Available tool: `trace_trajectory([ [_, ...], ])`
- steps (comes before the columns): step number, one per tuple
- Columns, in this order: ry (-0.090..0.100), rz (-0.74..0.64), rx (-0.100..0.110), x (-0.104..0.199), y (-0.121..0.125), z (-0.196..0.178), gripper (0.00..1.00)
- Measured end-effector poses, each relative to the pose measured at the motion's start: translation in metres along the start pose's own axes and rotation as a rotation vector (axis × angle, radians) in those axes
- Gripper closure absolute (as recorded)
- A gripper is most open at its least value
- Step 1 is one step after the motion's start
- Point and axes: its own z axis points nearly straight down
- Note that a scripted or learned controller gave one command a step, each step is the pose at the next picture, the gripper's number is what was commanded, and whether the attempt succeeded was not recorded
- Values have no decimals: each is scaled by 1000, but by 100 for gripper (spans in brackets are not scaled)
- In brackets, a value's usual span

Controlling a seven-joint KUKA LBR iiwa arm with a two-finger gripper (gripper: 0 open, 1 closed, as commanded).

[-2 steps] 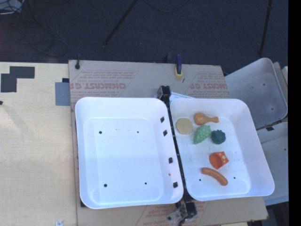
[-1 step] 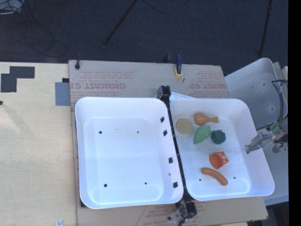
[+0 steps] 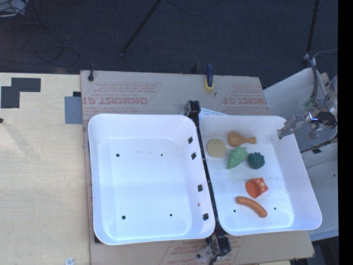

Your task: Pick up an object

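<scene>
I see my gripper [image 3: 287, 128] at the right side of the frame, a bit above the middle, reaching left from the arm.

The robot's hand [image 3: 287, 129] is grey metal, with dark cabling and a small blue light behind it.

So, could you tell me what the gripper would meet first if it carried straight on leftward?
Probably the dark green toy in the right bin, though the gripper may sit higher; depth is unclear.

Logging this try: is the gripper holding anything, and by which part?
Nothing is held. The gripper sits at the right bin's upper right rim, apart from the toy foods lying inside.
</scene>
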Motion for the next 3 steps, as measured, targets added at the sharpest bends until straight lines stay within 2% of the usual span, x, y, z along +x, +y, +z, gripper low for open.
trace_trajectory([
  [1, 10, 4, 23, 27, -51, 147, 0],
  [2, 3, 4, 8, 41, -51, 193, 0],
  [3, 3, 11, 7, 38, -51, 180, 100],
])
